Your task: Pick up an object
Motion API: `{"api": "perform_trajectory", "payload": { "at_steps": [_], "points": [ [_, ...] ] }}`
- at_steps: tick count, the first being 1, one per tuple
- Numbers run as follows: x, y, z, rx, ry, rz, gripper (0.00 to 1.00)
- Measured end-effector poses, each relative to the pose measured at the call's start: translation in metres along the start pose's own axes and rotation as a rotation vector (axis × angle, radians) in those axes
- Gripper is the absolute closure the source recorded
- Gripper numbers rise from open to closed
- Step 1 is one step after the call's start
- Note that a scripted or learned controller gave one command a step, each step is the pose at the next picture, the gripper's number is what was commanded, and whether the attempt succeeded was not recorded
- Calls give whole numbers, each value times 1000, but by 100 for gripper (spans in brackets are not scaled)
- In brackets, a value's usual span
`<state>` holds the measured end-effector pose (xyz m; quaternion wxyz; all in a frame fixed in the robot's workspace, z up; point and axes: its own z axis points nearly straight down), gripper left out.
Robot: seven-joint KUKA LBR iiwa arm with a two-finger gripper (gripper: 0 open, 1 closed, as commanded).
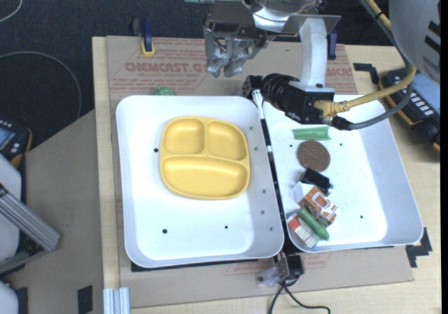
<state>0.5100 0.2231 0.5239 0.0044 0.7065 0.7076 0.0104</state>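
- A small blue clamp [147, 36] stands on the far edge of the brown board bench [175, 64], near its far-left corner. Its lower part is blurred.
- A tiny green scrap [164, 91] lies on the bench just beyond the far-left corner of the left shallow white bin [129, 187]. It is too small to identify.
- A yellow plastic plate with three compartments [205, 157] sits flat in the left bin, in its far half and slightly toward the right edge.
- The two-finger metal gripper [229, 61] hangs over the bench's red lettering, just beyond the left bin's far edge near its far-right corner. It is blurred and seen from above, so I cannot tell whether it is open or closed. It is well apart from everything in the bins.
- In the right shallow white bin [392, 187] all the loose things lie along the left edge.
- A short green stick [310, 133] lies crosswise nearest the far edge.
- Just nearer is a flat brown round disc [313, 155].
- Next comes a small black block [316, 180].
- An orange-and-white packet [318, 204] touches a green tube-like piece [311, 225] in the near-left corner. They overlap, and their shapes are hard to make out.
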Motion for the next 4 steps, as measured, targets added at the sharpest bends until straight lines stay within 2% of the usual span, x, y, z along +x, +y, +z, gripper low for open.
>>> {"api": "perform_trajectory", "payload": {
  "at_steps": [1, 2, 3, 4],
  "points": [
    [-54, 34, 113, 28, -12, 7, 100],
    [2, -1, 157, 27, -10, -2, 100],
    [-42, -30, 262, 32, -12, 6, 100],
    [-141, -32, 109, 3, -7, 12, 100]
  ]
}}
